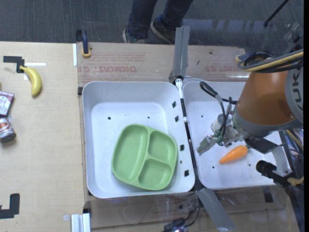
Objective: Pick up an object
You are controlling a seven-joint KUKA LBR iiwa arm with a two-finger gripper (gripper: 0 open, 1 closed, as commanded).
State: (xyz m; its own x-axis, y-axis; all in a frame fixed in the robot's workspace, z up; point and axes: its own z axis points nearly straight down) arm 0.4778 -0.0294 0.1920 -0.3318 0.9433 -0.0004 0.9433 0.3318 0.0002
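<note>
- Tabletop (38, 178): wood surface w/ two white bins side by side. Left bin (96, 129), right bin (207, 175).
- Arm (263, 103): grey w/ orange band, reaches in from the right and hangs over the right bin, covering much of it.
- Green tray (144, 156): three compartments, lies flat in the left bin, well apart from the arm. Not the likely target.
- Banana (34, 80): on the bare tabletop at far left, outside both bins.
- Carrot (233, 154): orange, lies flat on the right bin's floor, tip toward the left. Judged the pick target, being nearest the tool.
- End effector (208, 144): low in the right bin, just beside the carrot's left end. Finger tips too small and cluttered w/ cabling to read; can't tell how far open, or whether closed. Nothing visibly between them; contact w/ the carrot not confirmed.
- Step in hand, as judged: approach / pre-grasp; the carrot rests on the bin floor, not lifted.
- Next move calls for: shift toward the carrot's middle, straddle it across its short axis, close, then lift straight. Risk: off-centre closure nudges it away.
</note>
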